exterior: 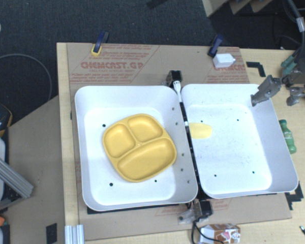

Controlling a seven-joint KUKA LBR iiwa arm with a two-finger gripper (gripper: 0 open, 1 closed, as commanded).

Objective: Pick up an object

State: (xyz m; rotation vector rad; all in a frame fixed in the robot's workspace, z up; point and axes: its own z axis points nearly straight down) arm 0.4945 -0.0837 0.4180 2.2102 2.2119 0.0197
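At the far right edge, over the right bin's back corner: that's where the claw (279, 88) sits, hanging above the rim and not down in the bin.

Claw state: two grey fingers stick out to either side with a clear gap between them, so I'd call it spread. Nothing is between them.

Closest pickable thing: a small pale yellow piece (200, 130), off to the claw's left and nearer the camera, lying flat on the floor of the right bin (244, 177) just beside the divider wall. Well apart from the claw.

Other candidate: a yellow divided plate (139, 147) with three compartments, farther left again, in the middle of the left bin (91, 187). Right side up, tilted a bit in plan.

Progress: basically zero, I'd say. Nothing is lifted, nothing is touched, and both objects rest on the bin floors. What's left is everything: move across, drop down, close on something, lift.

My guess on target: can't tell which one it's going for. The small piece is nearer, but it looks flat and thin, so it could be a pain to pinch.

Hard to see: the arm is cut off by the frame, so mostly just the wrist end shows. Fingertips are small and a bit blurry. What the pale yellow piece actually is, no idea.

Around the desk (142, 60): a green object (287, 136) lies below the claw, outside the right bin.
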